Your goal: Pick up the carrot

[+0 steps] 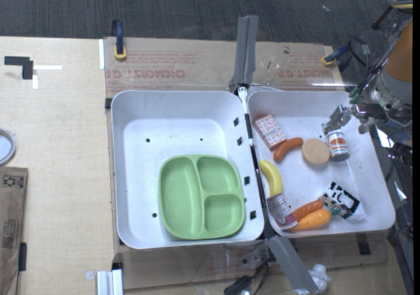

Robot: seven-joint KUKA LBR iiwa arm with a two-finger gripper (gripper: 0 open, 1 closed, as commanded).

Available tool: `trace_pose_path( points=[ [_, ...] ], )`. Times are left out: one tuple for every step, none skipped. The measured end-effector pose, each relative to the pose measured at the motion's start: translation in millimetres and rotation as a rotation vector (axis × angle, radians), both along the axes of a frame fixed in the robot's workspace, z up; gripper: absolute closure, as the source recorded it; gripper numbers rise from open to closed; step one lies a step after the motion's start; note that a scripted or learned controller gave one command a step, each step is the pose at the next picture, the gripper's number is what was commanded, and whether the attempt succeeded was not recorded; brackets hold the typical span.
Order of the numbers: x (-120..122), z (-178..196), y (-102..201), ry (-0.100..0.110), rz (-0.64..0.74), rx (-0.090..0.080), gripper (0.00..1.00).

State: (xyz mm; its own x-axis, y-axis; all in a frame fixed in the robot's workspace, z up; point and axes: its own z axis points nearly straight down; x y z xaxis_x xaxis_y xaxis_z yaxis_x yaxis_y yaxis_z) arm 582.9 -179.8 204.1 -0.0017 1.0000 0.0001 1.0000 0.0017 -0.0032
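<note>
We see the carrot [310,216] lying in the right bin [374,156], against its near wall and toward the near left corner, with a second orange piece touching it from behind. A black-and-white packet [341,200] sits just beside its tip, and the banana [272,177] lies along the bin's left wall. We judge this crowding matters: the carrot rests low against the wall, so a grasp has little room on that side.

The end effector [341,118] hovers near the far right corner of the right bin, just above a small can [337,146] and well apart from the carrot. We cannot tell how it is set, and nothing is visibly held.

The left bin [131,156] carries a green divided plate [203,196] near its near edge, apart from the task.

We judge the pick not yet begun; the arm must travel toward the near wall first.
</note>
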Motion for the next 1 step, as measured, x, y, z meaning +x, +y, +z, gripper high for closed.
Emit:
trace_pose_path(
  points=[
    [-57.1, -77.8, 54.9, 0.001, -0.032, 0.0, 0.0]
  ],
)
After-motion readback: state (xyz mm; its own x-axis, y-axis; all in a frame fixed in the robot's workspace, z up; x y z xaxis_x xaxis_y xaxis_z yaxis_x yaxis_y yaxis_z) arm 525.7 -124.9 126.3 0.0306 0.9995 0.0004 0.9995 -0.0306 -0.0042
